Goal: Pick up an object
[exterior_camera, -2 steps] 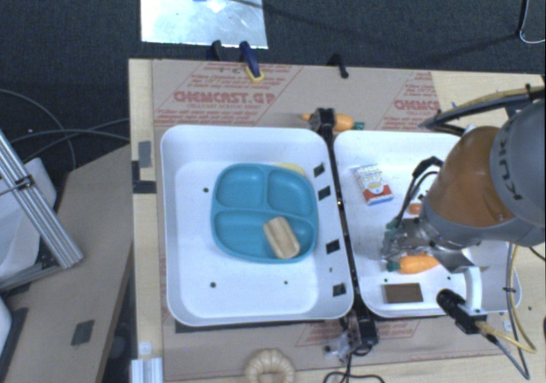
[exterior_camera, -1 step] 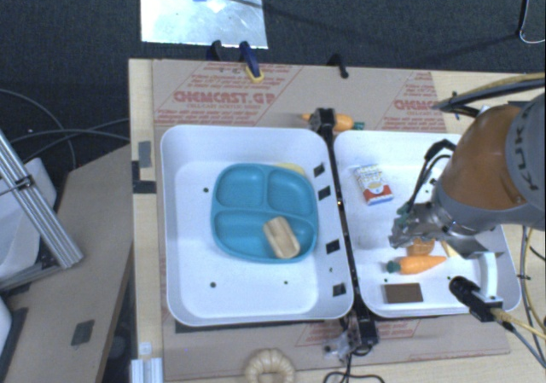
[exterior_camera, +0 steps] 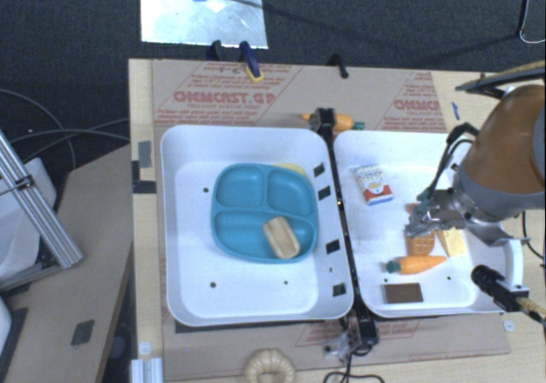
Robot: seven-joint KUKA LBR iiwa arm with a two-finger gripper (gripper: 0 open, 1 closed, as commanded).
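My gripper [exterior_camera: 421, 225] hangs low in the right bin [exterior_camera: 375, 292], right over a small orange-brown block [exterior_camera: 420, 245]. Just right of that block lies a pale yellow wedge [exterior_camera: 453, 241]. A toy carrot [exterior_camera: 416, 265] rests in front of them, and a brown flat rectangle [exterior_camera: 403, 293] sits nearer the front wall. A small white and red carton [exterior_camera: 373, 182] lies toward the back of the same bin. The arm hides the bin's right side.
The left bin [exterior_camera: 188, 287] holds a blue divided plate [exterior_camera: 260, 211] with a tan bread roll [exterior_camera: 281, 237] in its front right section and a yellow piece [exterior_camera: 292, 169] behind its back edge. An orange toy [exterior_camera: 341, 123] lies on the cardboard behind the bins.
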